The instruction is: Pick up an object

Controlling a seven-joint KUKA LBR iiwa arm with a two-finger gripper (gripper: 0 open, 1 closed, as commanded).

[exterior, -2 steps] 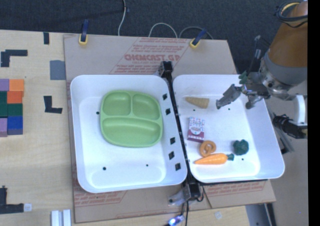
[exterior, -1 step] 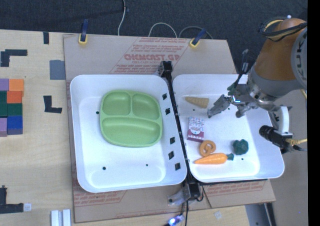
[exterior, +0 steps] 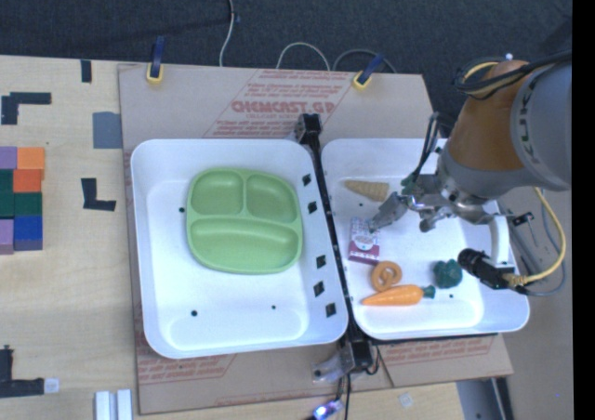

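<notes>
Claw (exterior: 386, 216) fingers reach to the left over the white bin on the right (exterior: 507, 316), low above a small pink and white packet (exterior: 363, 240). I cannot tell if the claw is spread or pressed together, and nothing shows between its tips. The grey arm with the orange band (exterior: 493, 135) comes in from the right and bends down over the bin.

Just under the packet lies a small orange pretzel-shaped toy (exterior: 386, 274), and touching it below is an orange toy carrot with a green top (exterior: 395, 295). A dark green lumpy toy (exterior: 447, 273) sits to the right, near the carrot's leafy end. A tan cone-shaped toy (exterior: 368, 190) lies above the packet.

The white bin on the left (exterior: 153, 316) holds a light green plastic plate with three parts (exterior: 244, 221). Both bins rest on a brown cardboard sheet (exterior: 270, 102) on the surface. Coloured blocks (exterior: 20, 197) at the left edge are cut off.
</notes>
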